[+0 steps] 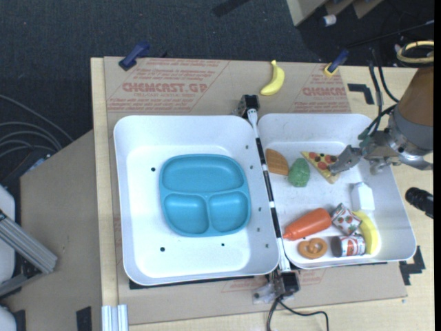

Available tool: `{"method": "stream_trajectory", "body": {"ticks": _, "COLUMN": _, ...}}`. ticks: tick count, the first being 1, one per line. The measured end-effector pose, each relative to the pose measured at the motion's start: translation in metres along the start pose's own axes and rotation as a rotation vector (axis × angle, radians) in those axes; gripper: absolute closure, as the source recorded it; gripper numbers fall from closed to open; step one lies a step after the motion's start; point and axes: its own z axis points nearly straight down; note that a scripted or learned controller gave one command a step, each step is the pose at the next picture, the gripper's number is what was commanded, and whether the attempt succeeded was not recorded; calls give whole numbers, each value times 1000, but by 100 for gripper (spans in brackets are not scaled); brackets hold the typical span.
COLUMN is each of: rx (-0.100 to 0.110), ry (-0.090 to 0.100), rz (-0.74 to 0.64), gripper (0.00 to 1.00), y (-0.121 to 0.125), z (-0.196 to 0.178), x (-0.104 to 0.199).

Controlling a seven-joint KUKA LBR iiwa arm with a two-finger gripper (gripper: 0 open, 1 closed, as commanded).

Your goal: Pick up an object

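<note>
gripper (346,158) in right bin (386,133) | grip state: can't tell, fingers blurred | pizza slice (321,163) just left of tip, possibly touching | broccoli (299,173) further left | carrot (307,223) below, apart

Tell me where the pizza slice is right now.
The pizza slice lies in the right bin, toward its back, just right of the green broccoli with the gripper at its right end.
</note>
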Motion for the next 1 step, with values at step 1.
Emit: {"method": "stream_trajectory", "body": {"ticks": 1, "rx": -11, "ry": -4, "rz": -2, "gripper": 0, "y": 66, "z": 96, "x": 14}}
